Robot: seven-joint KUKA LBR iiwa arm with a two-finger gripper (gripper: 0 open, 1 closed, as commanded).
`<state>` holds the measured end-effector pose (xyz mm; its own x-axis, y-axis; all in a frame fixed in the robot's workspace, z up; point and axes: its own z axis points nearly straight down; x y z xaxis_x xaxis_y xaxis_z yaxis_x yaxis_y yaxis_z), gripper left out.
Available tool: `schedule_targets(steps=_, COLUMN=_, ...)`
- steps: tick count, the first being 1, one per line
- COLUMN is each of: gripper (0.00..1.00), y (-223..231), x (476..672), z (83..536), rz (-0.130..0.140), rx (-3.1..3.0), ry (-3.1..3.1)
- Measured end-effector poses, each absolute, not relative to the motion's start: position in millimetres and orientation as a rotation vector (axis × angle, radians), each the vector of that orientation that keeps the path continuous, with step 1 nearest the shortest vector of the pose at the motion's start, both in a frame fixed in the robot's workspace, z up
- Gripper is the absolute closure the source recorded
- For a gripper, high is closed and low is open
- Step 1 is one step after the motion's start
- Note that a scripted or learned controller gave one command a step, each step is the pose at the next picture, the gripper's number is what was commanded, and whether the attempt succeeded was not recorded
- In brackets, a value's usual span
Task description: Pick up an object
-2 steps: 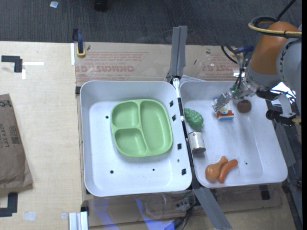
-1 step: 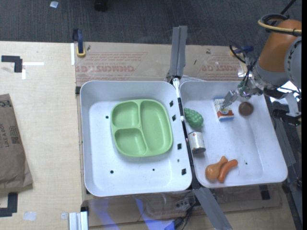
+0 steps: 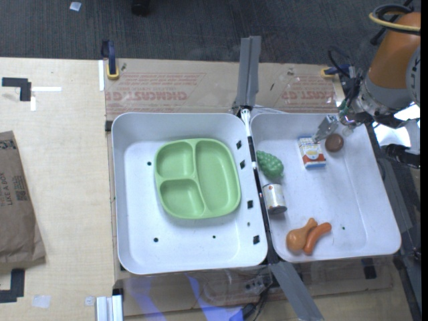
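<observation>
My gripper [image 3: 330,127] hangs over the far part of the right bin [image 3: 374,199], coming in from the upper right. A small brown ball [image 3: 334,142] lies right below its tip, touching or nearly touching it. Beside the ball, to the left, lies a small white carton with blue and orange print [image 3: 311,154]. A green bumpy object [image 3: 269,164] and a silver can [image 3: 274,198] sit along the bin's left wall. An orange squash-shaped toy [image 3: 307,236] lies near the front.
The left bin [image 3: 134,233] holds a green divided plate [image 3: 198,177]. A grey divider bar [image 3: 249,72] runs up between the bins. Flat cardboard [image 3: 174,89] lies behind them, and a brown paper bag [image 3: 17,192] sits at the far left.
</observation>
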<state>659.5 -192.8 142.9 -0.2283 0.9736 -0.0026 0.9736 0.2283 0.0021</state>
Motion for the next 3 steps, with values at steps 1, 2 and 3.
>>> schedule_targets(steps=1, gripper=0.00, y=-161, x=643.5, z=92, rz=-0.001, rx=1.856, ry=2.534)
schedule_targets(steps=2, gripper=1.00, y=-162, x=644.0, z=102, rz=0.000, rx=1.857, ry=2.530)
schedule_targets(steps=3, gripper=1.00, y=-57, x=659.3, z=197, rz=0.000, rx=1.896, ry=2.503)
